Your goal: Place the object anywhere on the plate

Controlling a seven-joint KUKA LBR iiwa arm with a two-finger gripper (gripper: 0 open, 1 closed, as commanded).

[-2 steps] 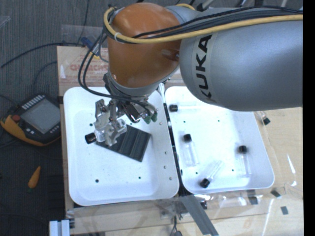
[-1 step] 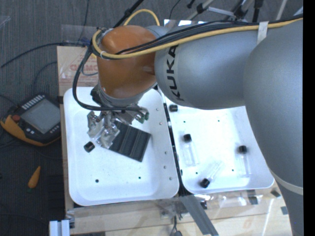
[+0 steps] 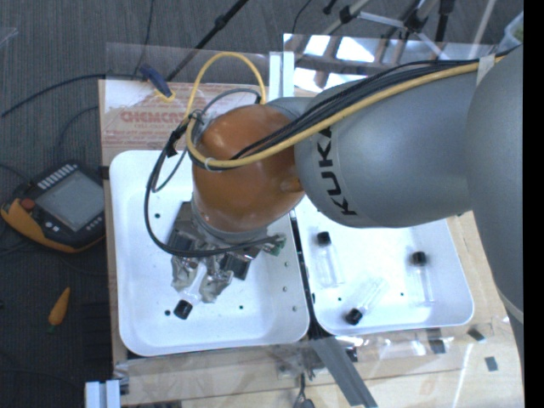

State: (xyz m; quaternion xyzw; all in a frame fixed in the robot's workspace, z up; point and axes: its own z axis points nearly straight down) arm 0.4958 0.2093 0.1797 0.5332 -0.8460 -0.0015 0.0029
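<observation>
My gripper [image 3: 202,280] hangs low over the middle of the left white bin [image 3: 136,228], below the orange wrist band. A small clear vial with a black cap [image 3: 182,310] lies at a slant right under the gripper. The cap pokes out to the lower left, and the clear body runs up under the gripper tip. The arm's big grey and orange body hides the back half of this bin.
The right white bin [image 3: 450,304] holds three clear vials with black caps: one [image 3: 324,255] near its left wall, one [image 3: 360,303] at the front, one [image 3: 422,277] at the right. A handheld pendant [image 3: 59,206] lies on the floor at the left.
</observation>
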